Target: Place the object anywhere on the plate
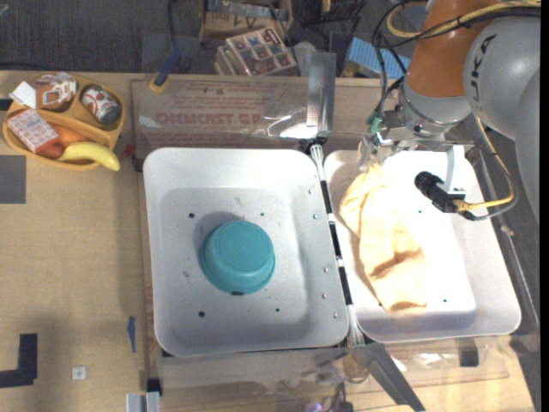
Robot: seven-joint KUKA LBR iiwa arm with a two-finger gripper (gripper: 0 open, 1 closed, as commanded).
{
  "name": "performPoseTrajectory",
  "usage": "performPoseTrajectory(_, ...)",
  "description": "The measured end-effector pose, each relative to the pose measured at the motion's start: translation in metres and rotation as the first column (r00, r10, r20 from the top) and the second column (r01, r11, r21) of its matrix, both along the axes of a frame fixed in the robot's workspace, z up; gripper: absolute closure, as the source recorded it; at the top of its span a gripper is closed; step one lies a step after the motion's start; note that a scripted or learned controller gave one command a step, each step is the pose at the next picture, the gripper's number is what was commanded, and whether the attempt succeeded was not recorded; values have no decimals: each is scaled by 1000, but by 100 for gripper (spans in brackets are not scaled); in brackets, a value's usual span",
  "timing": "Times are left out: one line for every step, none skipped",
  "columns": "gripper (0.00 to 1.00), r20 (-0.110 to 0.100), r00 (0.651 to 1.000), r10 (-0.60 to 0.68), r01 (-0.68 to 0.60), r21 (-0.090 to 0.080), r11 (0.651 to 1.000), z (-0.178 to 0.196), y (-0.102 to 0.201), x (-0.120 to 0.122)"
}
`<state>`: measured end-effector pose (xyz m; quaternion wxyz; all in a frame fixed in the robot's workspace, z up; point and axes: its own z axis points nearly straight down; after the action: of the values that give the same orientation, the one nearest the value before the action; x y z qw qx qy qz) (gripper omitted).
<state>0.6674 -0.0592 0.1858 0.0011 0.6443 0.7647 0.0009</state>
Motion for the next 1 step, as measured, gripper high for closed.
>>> performPoseTrajectory(100, 2, 1000, 0, 0, -1, 1000, 40, 0, 1)
